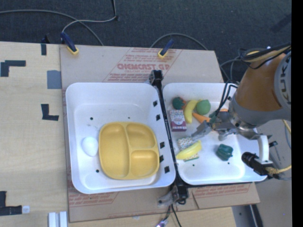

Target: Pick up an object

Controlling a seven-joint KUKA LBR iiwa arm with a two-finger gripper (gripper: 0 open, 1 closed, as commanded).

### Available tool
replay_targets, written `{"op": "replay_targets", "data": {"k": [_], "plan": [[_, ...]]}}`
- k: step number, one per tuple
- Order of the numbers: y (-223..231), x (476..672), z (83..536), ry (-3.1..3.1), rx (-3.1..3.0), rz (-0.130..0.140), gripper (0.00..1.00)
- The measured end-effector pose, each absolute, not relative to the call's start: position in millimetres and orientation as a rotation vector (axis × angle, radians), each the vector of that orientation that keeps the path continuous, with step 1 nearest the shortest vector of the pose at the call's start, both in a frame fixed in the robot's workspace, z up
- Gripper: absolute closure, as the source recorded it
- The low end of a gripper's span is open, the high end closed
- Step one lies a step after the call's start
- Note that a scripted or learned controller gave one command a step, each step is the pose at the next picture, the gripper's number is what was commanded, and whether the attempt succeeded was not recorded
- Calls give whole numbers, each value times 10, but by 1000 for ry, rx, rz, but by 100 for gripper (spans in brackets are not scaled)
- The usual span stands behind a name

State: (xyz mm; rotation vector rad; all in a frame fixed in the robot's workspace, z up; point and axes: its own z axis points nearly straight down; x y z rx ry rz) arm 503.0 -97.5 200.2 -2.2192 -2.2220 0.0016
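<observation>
Bench, two white bins. Left bin [75,98]: yellow tray [128,150], egg [89,146]. Gripper [201,130] over right bin [213,174] near banana [189,151]; finger state unclear.

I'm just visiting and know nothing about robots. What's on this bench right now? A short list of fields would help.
left bin: yellow divided tray, white egg-shaped object
right bin: two bananas, green ball, small carton, dark green object
arm: reaching over right bin
gripper: low among the items, near the carton and lower banana
holding anything: cannot tell
</observation>
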Motion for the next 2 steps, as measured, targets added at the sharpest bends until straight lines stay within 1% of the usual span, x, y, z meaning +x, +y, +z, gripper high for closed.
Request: {"op": "replay_targets", "data": {"k": [1,2], "plan": [[-1115,5130,887,-2226,-2221,-9,0],[-1021,4972,889,-2229,-2232,-13,0]]}}
